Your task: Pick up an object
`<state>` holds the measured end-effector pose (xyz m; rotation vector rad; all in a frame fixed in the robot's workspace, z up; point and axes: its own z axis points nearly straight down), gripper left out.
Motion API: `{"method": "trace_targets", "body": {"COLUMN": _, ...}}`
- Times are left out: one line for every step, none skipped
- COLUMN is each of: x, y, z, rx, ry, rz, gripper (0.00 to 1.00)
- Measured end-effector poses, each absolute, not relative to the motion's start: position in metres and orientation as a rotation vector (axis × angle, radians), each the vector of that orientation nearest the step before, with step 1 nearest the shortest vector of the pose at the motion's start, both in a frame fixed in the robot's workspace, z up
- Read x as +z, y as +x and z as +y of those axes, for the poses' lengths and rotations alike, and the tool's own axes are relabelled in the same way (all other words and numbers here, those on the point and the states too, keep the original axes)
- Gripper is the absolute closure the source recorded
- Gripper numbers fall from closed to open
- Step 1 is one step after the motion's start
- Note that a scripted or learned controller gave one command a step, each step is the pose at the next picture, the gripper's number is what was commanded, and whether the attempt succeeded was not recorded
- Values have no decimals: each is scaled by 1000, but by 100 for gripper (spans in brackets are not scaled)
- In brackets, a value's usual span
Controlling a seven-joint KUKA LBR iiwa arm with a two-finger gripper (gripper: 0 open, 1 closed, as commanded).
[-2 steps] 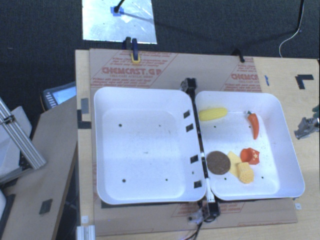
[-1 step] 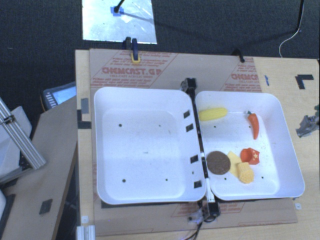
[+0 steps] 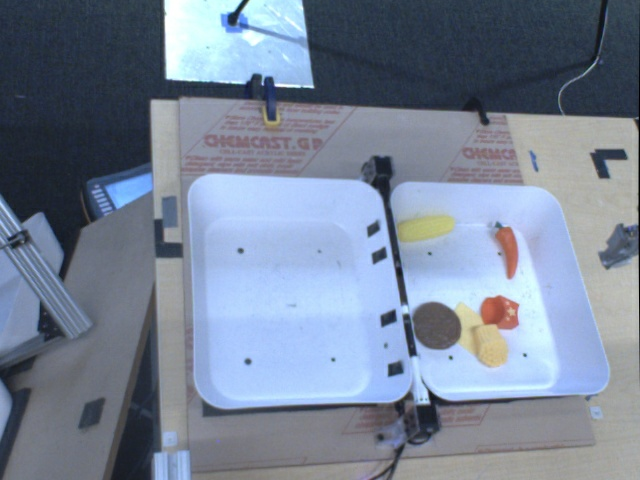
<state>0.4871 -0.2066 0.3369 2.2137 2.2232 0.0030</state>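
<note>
White right bin (image 3: 575, 268) holds everything. Nearest, by its front wall, a yellow corn chunk (image 3: 489, 346) touches a red pepper piece (image 3: 501, 312) and a yellow wedge (image 3: 469, 317), which sits beside a brown disc (image 3: 437, 325) near the divider. Open floor lies beyond them. Farther back, an orange chili (image 3: 509, 252) runs near-to-far, and a yellow corn cob (image 3: 425, 229) lies crosswise. The grey gripper (image 3: 619, 245) sits outside the right wall; whether it is open cannot be told.

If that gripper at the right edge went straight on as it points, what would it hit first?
The gripper would probably meet the right bin at its rim, else the orange pepper; height unclear.
</note>
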Motion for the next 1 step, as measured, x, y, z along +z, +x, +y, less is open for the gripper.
{"method": "trace_targets", "body": {"x": 343, "y": 487, "z": -207, "rx": 2, "ry": 2214, "rz": 2224, "gripper": 100}}
